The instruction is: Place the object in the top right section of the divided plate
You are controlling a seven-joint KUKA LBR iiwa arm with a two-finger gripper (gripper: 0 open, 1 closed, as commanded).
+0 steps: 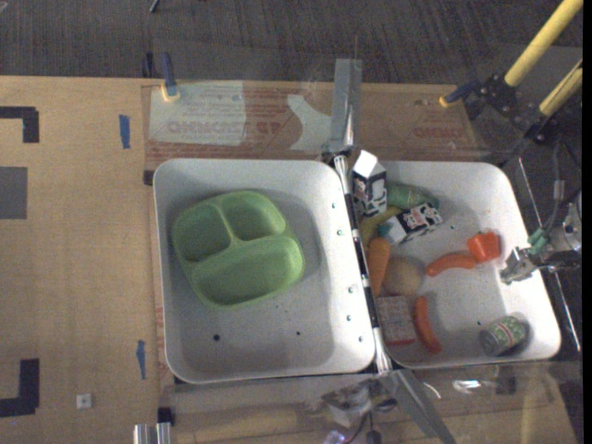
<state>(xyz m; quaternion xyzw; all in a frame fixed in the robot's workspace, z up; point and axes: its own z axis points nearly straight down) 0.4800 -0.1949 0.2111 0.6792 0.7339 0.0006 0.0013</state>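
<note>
1. The claw (520, 266) sits at the right edge of the right bin (518, 192), low over its rim; whether it is open or closed cannot be told (it is small and blurred here), and nothing is visibly held in it.
2. Nearest to it lie an orange pepper-like piece (484, 245) and a long orange chili (450, 264) just to its left, and a small can (504, 335) lying on its side in the bin's near right corner.
3. Further left, well apart from the claw, are a sausage (425, 323), a flat red packet (396, 320), a potato (401, 275) and a carrot (378, 260), the last pressed against the divider wall between the bins.
4. At the top of that bin stand or lean a milk carton (368, 181), a second cow-patterned carton (421, 218) and a green thing (407, 195) I cannot name.
5. The task does not say which object is meant; all candidates are in the right bin, none on the plate.
6. The green divided plate (239, 246) lies in the left bin (250, 350), slightly turned, its two small sections toward the top and its big one below. The top right section (252, 215) looks bare.
7. To do the step well, I judge: pick a piece that lies free, such as the pepper or chili close by, come straight down centred on it, lift clear of the divider wall, and release low over the small section so it does not roll into the neighbour.
</note>
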